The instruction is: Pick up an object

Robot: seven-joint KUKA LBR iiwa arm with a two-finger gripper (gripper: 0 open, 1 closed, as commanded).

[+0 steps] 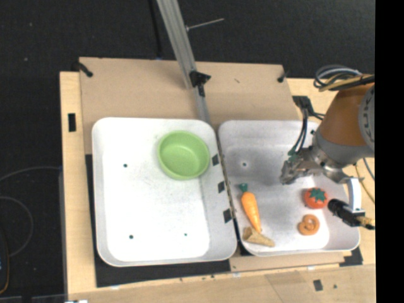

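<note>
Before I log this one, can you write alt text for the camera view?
The end effector hangs over the right bin, near a tomato, a pretzel-like piece, a carrot and a tan scrap. A green bowl sits in the left bin.

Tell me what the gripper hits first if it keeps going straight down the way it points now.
Most likely bare floor of the right bin. The gripper points down over an open patch, with the tomato to its right and the carrot to its lower left, both apart from it. Its height is unclear from this slanted view.
</note>
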